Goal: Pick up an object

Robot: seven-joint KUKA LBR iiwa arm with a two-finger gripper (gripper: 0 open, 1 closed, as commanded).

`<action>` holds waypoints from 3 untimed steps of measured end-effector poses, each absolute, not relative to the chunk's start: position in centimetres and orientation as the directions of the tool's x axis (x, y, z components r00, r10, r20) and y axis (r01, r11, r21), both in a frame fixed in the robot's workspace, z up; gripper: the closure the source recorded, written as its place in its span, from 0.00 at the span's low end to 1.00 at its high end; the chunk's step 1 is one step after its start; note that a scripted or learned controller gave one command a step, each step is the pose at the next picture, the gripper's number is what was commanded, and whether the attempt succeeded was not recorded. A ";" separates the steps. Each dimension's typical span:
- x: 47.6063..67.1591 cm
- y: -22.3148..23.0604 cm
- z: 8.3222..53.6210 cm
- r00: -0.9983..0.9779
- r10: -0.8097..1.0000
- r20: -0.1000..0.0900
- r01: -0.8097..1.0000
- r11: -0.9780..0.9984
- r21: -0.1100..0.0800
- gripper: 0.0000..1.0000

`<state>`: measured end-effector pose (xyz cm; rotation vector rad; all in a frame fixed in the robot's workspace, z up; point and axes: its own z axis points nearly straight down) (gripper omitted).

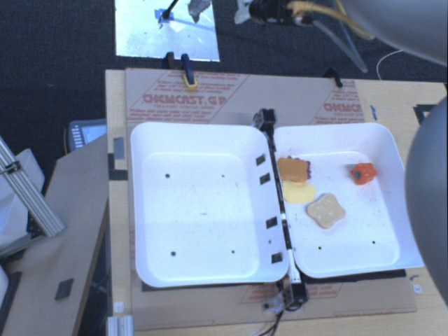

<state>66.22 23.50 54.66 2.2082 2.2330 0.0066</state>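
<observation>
I'm looking down on dark carpet [56, 33] around my wooden bench [77, 208], a shiny metal sheet [164, 19] lying beyond it, an aluminium rail [31, 194] at left.

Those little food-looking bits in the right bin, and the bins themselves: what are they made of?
The toast slice, yellow disc and orange block look like matte toy food, plastic or foam; flat colour, no shine. The red piece seems plastic too, though too small to be sure. The bins look like thin moulded white plastic, with smooth rounded rims and a slight sheen.
</observation>
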 end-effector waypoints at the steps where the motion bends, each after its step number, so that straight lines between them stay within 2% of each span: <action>1: 66.2 23.6 55.8 -0.015 1.000 0.004 1.000 0.015 0.007 1.00; 2: 66.6 23.4 25.8 0.000 1.000 -0.005 1.000 0.000 -0.015 1.00; 3: 66.8 23.4 50.0 -0.005 1.000 0.007 1.000 0.005 0.021 1.00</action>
